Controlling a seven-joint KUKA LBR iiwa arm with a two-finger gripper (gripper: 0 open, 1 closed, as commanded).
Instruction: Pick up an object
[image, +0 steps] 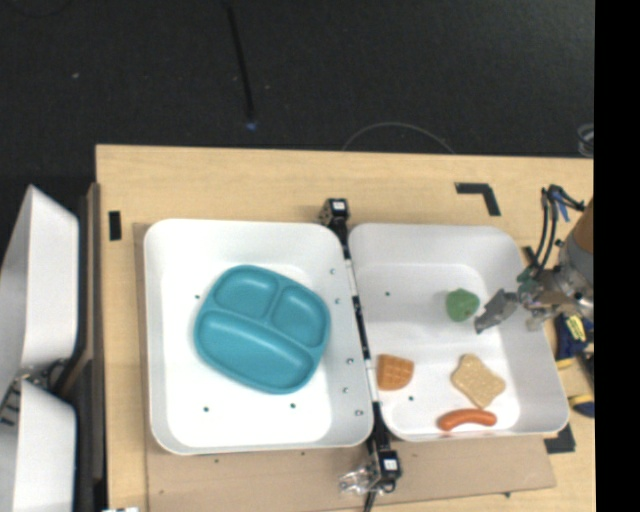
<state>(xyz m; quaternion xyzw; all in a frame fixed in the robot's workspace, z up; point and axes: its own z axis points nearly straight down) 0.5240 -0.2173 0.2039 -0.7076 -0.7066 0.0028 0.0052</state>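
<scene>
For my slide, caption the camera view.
Gripper beside green object in right bin; blue plate in left bin.

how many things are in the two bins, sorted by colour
Blue: 1, the divided plate in the left bin
Green: 1, the round green piece in the right bin
Orange: 1, the waffle-like piece
Tan: 1, the bread slice
Red-orange: 1, the sausage
Total: 5
</scene>
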